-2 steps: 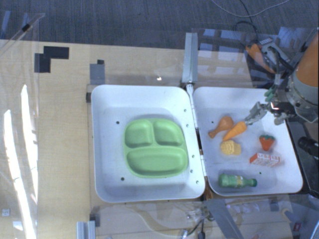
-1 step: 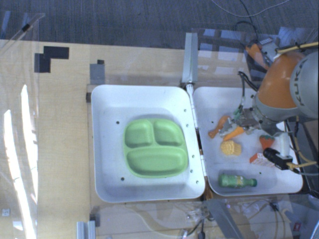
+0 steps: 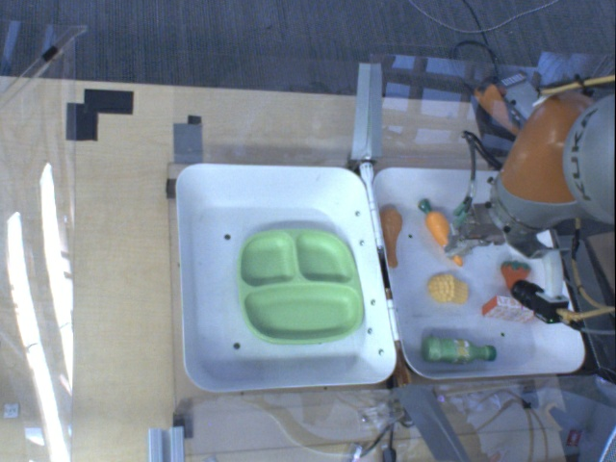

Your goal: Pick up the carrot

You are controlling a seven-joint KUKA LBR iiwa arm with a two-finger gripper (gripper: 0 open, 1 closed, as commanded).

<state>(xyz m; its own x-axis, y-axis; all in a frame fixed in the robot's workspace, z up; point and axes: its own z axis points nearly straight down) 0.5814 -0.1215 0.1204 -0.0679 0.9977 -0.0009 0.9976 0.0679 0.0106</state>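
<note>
The carrot [image 3: 438, 227] lies in the right bin [image 3: 481, 359], toward its far edge, green top pointing to the far side. The jaws [image 3: 471, 227] hang just beside it, touching or nearly so; I cannot tell how far open they are. A green divided plate [image 3: 299, 287] sits in the left bin [image 3: 207, 287].

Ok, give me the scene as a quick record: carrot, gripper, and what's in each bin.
carrot: right bin, upper middle, lying on the floor
gripper: low over the right bin, just right of the carrot
left bin: green tray
right bin, other items: corn, green bottle, brown piece by the left wall
carrot held: no
</note>
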